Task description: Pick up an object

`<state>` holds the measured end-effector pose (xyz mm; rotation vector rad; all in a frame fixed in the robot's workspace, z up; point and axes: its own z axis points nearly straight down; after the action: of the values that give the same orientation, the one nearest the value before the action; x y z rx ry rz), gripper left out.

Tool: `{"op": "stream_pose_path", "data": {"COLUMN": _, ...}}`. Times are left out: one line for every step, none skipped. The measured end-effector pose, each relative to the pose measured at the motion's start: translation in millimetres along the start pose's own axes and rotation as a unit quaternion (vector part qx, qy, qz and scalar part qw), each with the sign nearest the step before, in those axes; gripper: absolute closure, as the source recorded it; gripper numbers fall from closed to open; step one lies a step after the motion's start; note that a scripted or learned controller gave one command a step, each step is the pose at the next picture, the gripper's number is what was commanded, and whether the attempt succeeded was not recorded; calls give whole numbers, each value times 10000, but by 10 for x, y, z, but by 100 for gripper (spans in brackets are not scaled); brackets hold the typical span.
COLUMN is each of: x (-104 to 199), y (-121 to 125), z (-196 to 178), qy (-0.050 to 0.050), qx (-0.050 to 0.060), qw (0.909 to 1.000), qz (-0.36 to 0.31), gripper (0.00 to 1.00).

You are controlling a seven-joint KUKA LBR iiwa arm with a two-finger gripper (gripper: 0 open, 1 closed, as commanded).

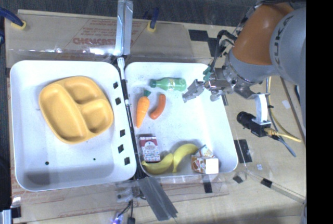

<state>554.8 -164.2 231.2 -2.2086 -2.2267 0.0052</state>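
Note:
My gripper (204, 93) hovers over the upper right part of the right bin (221, 119), open, with nothing between its fingers. A green bottle (167, 83) lies on its side just left of the gripper. Below the bottle, an orange carrot (141, 108) and a red sausage-like piece (158, 105) lie side by side. Along the bin's near edge sit a red box (150, 148), two yellow bananas (171, 159) and a small brown-and-white carton (204, 161).
The left bin (26, 155) holds a yellow divided plate (76, 108). A metal divider strip (124, 30) runs between the bins at the back. Bare white floor shows in the middle of the right bin, under the gripper.

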Motion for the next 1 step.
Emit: {"op": "stream_pose_path", "data": {"x": 603, "y": 374, "z": 1316, "qy": -7, "qx": -11, "qw": 10000, "qz": 46, "gripper": 0}}
